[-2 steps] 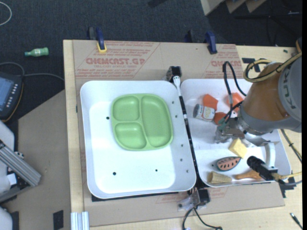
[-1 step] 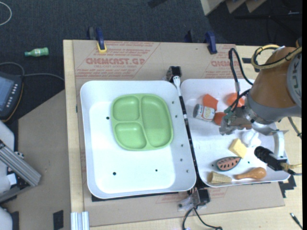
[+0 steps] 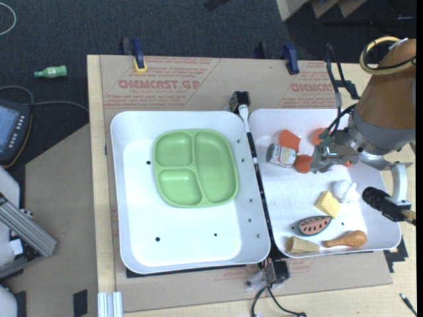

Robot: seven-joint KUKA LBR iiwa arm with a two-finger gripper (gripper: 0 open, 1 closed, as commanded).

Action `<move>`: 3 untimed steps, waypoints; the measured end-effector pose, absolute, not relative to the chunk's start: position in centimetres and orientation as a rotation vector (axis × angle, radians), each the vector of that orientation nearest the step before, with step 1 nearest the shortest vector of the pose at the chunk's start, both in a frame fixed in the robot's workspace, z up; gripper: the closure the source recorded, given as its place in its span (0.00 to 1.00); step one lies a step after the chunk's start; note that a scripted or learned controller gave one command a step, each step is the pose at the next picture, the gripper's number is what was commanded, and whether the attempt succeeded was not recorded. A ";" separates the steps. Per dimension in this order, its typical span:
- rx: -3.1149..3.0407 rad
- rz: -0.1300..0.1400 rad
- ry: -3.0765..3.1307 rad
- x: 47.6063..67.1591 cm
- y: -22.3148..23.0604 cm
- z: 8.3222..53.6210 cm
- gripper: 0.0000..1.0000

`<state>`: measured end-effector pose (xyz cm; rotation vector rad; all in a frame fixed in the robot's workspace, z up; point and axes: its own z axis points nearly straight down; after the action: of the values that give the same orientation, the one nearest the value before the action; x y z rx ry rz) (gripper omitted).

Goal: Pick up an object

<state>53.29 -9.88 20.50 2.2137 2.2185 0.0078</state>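
The gripper (image 3: pixel 322 161) hangs low in the right bin (image 3: pixel 277 197), its grip state impossible to tell, with a small red-orange object (image 3: pixel 303 164) just beside it toward the divided green plate (image 3: pixel 196 168) in the left bin.

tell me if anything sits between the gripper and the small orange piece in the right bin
Nothing visible does. The gripper hangs over the right bin, right beside the small orange piece, with only bare bin floor between them. The small jar lies just left of that piece, on its far side from the gripper.
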 end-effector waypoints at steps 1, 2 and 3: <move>2.217 0.005 2.219 53.4 -9.9 22.6 1.00; 2.214 0.006 2.221 58.5 -9.1 23.6 1.00; 2.214 0.004 2.221 63.9 -9.4 21.9 1.00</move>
<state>63.94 -9.36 21.94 2.2143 2.2207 0.0037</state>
